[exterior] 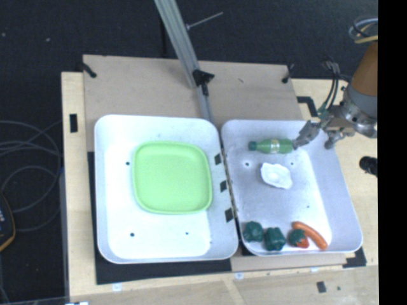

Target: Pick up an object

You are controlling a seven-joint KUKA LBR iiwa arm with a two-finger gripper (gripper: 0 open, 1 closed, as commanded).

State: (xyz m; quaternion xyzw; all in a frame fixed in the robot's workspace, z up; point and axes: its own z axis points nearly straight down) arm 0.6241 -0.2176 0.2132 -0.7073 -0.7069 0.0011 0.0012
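Observation:
The right bin [337,189] holds a green bottle [272,146] lying on its side near the far wall. A crumpled white lump [276,175] lies just in front of it. Along the near wall sit two dark green pieces [253,230] [275,237] and an orange-red piece with a green end [310,235]. My gripper [315,141] hangs over the bin's far right corner, open, with nothing between its fingers. Its left fingertip [301,140] is close to the bottle's right end; whether it touches is unclear.
A light green square plate [172,176] lies in the left bin [114,196]. A grey metal pole [181,37] slants in from the top and ends near the gap between the bins. Black cables [25,151] trail at the left of the bench.

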